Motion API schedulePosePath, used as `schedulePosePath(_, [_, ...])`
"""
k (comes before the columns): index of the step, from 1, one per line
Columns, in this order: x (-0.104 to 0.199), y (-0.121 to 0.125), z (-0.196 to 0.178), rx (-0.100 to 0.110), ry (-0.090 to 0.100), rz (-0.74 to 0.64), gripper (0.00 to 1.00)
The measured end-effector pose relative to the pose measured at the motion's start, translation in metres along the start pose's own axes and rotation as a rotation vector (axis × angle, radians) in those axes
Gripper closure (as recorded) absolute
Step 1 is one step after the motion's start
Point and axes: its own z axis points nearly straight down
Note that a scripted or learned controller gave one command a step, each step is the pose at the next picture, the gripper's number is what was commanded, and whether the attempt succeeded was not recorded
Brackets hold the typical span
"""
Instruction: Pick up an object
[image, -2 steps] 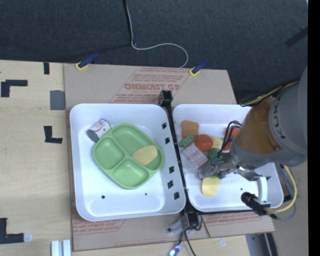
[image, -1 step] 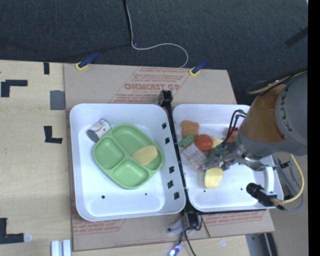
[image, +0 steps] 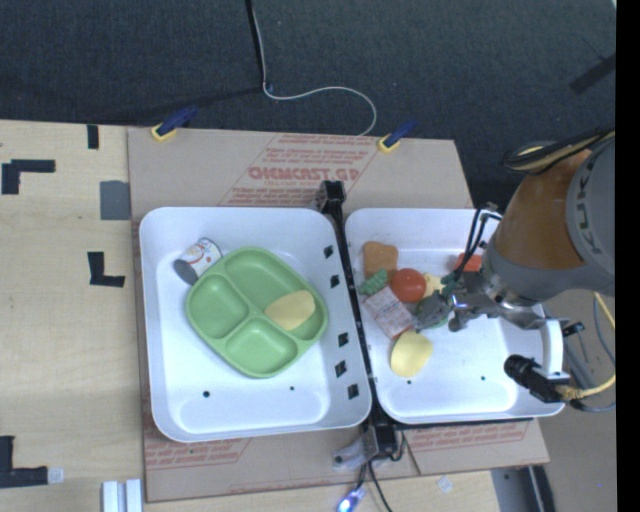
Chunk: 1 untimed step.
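My gripper (image: 437, 312) hangs low over the middle of the right bin (image: 470, 395), reaching in from the right. Just to its left lie a red tomato (image: 407, 284), an orange-brown piece (image: 378, 256), a green item (image: 374, 283) and a pale wrapped packet (image: 391, 313). A yellow lemon-like object (image: 410, 353) rests just below and left of the gripper. The fingertips are dark and blur into the items beneath them.
The left bin (image: 170, 400) holds a green divided tray (image: 220, 300) with a yellow item (image: 292, 309) in its right compartment. A small white and grey object (image: 197, 260) lies at the tray's upper left. A black divider (image: 345, 300) separates the bins.
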Motion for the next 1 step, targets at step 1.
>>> schedulePosePath(1, [0.0004,0.0008,-0.0497,-0.002,-0.001,0.0,1.0])
